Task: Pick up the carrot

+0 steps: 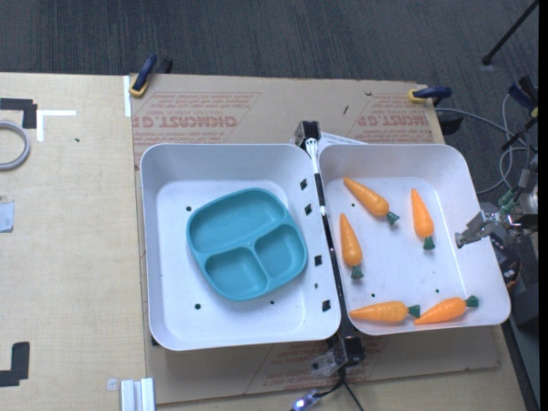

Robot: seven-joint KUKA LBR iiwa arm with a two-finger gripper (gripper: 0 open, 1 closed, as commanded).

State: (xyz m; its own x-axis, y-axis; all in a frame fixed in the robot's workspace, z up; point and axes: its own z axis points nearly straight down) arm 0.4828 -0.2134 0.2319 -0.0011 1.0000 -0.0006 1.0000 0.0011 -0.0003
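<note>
Several orange carrots with green stubs lie in the right white bin [454, 171]. One carrot [366, 198] lies slanted near the bin's back. A second carrot [421, 216] points front to back on the right side. A third carrot [350, 243] lies along the left wall. Two more rest along the front wall, one carrot [382, 312] to the left and another carrot [443, 311] to the right, with their green ends almost meeting. All of them lie loose and apart from each other.
A teal divided plate [247, 243] sits in the left white bin [158, 229]. A metal clamp [481, 227] sticks out at the right bin's right rim, with cables behind it. Both bins rest on cardboard [257, 114] held by two blue-yellow clips.
</note>
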